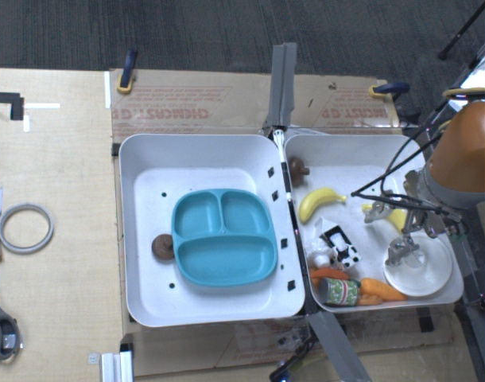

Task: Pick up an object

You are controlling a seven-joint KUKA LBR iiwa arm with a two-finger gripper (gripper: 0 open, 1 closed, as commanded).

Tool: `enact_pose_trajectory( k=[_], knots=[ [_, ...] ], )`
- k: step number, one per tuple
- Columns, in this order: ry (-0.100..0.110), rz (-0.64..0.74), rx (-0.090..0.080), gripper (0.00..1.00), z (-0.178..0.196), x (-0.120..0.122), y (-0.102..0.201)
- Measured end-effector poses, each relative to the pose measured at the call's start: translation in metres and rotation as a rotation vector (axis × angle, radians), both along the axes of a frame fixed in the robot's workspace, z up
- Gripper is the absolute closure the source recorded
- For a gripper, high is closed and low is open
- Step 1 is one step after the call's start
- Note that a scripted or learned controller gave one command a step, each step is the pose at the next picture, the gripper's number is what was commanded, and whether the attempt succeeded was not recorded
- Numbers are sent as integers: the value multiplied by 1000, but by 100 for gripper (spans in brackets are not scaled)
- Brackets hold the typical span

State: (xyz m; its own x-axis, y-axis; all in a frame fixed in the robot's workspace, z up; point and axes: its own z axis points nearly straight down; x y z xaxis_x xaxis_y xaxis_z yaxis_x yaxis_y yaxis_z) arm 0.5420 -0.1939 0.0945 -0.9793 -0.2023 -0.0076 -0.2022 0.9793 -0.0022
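Right bin [350,146] with the gripper [403,249] lowered over a clear glass dish [421,270] near the bin's right wall; whether anything sits between its fingers cannot be told. Banana [320,201] lies in the upper middle of this bin, its long axis running left-low to right-high, curved side up, stem end toward the arm. A second yellow item [396,218] sits partly hidden under the wrist. Along the front wall: a carrot [379,290] lying roughly left to right, touching a green can [339,292]; a black-and-white toy [339,247] just behind them. Left bin [139,237] holds a blue divided plate [224,237] with a brown ball [162,247] beside its left edge
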Motion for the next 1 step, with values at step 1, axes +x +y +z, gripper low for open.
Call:
enact_pose_trajectory(
  k=[1],
  knots=[
    [5,-76,2,0,-2,-21,63]
  ],
)
